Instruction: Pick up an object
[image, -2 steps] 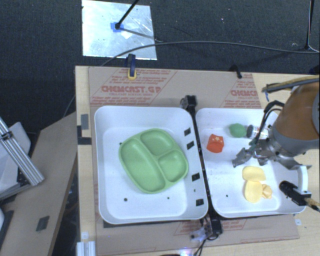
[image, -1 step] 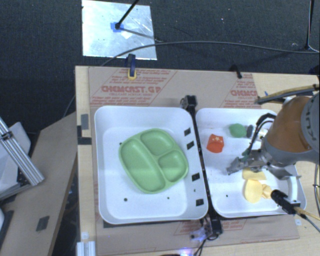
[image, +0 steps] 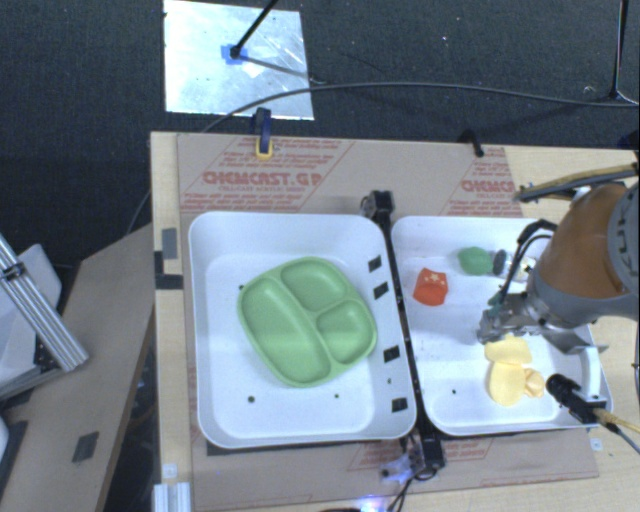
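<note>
Nearest the camera, along the near edge of the right bin (image: 440, 420), lay a pale yellow object (image: 512, 378) in two lumps, one behind the other, possibly a soft toy or a piece of play food. Just beyond its far lump hung the gripper (image: 497, 322), low over the bin floor, at or just beside the yellow object's far edge. How wide it stood could not be told from this angle, and nothing was seen to be in its grasp. Farther back in the same bin sat a small red-orange object (image: 430, 286) to the left and a green object (image: 476, 260) near the far wall. In the left bin (image: 215, 300) a green divided plate (image: 306, 320) rested flat.

By my reading, nothing had been lifted yet: every object lay on a bin floor. The arm seemed placed for the yellow object, with the grasp and lift left to do.
</note>
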